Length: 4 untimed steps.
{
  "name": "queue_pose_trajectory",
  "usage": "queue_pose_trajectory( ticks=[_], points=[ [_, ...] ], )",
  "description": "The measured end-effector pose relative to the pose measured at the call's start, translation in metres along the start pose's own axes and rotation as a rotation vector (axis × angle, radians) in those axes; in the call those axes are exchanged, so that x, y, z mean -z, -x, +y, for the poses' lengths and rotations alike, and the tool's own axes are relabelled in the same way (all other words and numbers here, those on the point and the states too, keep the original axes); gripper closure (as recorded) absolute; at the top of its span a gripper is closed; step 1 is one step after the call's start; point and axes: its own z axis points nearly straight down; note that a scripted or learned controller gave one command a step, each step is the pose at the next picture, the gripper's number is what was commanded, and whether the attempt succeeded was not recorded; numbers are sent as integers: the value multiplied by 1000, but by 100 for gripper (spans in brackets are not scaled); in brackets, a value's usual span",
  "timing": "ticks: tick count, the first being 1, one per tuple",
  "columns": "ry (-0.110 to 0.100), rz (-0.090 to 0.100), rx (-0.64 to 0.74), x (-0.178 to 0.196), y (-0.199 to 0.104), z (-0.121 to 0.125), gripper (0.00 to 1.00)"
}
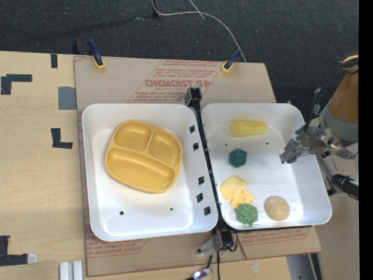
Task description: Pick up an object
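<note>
hovering at the right bin's right rim, nothing picked yet
gripper (289, 155) state cannot be told; green object (238, 157) lies nearest, unheld, left of it in the right bin (309, 185)

A single fixed camera looks down at a slant on my bench, far enough back to frame both white bins side by side: the left bin (96, 212) and the right bin (312, 200). Dark floor (280, 22) lies along the top of the frame. My arm (344, 107) enters from the view's right.
</note>
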Motion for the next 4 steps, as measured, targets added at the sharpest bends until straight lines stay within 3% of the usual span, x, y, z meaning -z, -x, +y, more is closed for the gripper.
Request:
queue_pose_trajectory(
  ticks=[1,2,4],
  points=[
    [-3,1,0,19,0,1,100],
    [-3,3,5,30,-53,13,100],
    [-7,3,6,15,-167,35,100]
  ],
)
